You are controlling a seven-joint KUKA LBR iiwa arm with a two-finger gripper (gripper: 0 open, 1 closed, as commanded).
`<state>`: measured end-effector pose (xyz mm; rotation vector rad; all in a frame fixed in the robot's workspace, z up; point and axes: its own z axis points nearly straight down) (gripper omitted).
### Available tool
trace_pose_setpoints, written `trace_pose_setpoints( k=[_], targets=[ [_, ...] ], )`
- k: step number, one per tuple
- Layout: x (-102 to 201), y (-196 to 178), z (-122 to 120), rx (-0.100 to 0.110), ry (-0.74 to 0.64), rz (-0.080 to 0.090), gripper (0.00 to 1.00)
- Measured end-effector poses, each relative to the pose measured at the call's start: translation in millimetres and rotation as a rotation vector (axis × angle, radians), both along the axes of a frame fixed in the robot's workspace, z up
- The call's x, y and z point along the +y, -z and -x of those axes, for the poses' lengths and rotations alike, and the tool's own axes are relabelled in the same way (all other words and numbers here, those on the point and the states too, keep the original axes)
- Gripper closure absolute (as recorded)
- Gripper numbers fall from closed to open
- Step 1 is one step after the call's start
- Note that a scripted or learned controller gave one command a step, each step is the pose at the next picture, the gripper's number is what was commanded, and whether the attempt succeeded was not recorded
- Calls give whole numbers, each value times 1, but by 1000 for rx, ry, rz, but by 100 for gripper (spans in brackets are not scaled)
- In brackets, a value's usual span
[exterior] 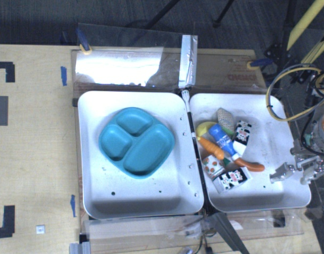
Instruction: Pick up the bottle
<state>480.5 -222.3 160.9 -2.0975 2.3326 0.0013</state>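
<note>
We judge the task barely begun: nothing is lifted, and the whole grasp is left to do.

The left bin, well away from the gripper on the far side of the divider, holds a blue sectioned plate. The right bin is the one the gripper hangs over, at its right-hand rim.

In that bin, well to the gripper's left, a heap of small things crowds against the divider. The bottle (blue, with a white cap end) lies on its side there, slanted, with an orange carrot touching it just beyond, a yellow piece farther off, and two black-and-white cartons near its ends.

The gripper points toward the heap from the right, low over bare bin floor, with nothing between its fingers; we cannot tell how wide they stand. A reach leftward and a descent onto the bottle are what we reckon remains.
</note>
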Motion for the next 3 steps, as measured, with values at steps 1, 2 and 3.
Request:
trace_pose_setpoints(
  k=[1, 2, 3],
  targets=[
    [1, -21, 0, 0, -62, 0, 0],
    [1, -3, 1, 1, -728, -1, 0],
    [12, 8, 1, -1, -1145, -1, 0]
  ],
)
